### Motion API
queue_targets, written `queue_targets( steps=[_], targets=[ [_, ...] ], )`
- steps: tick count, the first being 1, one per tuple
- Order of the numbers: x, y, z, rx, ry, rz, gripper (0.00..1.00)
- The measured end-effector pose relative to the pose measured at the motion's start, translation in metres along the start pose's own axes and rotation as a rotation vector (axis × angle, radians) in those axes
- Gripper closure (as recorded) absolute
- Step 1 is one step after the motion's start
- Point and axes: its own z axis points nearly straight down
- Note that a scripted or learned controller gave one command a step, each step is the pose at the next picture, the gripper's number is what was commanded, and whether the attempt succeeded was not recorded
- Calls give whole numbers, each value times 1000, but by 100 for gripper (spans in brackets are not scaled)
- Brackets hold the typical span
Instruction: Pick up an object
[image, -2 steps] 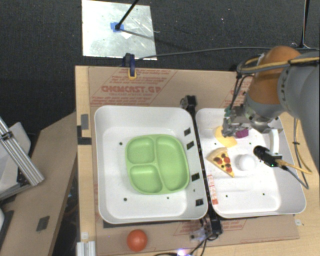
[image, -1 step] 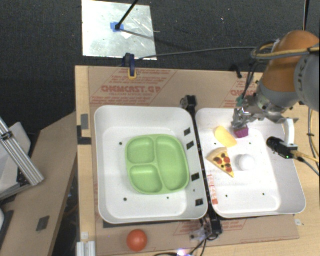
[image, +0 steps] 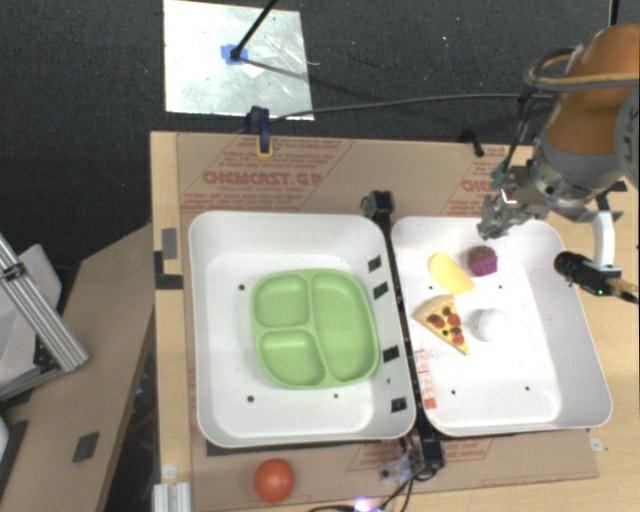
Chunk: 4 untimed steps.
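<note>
The arm (image: 590, 90) comes in from the upper right, its bulky orange section highest and nearest the corner, with the grey wrist below it angling down and to the left. Cables loop around the orange part. The hand (image: 497, 218) hangs at the end of the wrist, pointing down and leftward, low over the far edge of the right bin. It is small and dark against the wrist, and too indistinct to make out in detail.
</note>
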Motion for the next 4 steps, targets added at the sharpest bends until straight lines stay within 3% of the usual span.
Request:
queue_targets(
  steps=[3, 4],
  targets=[
    [160, 10, 18, 5, 3, -6, 100],
    [204, 3, 18, 6, 2, -4, 100]
  ],
)
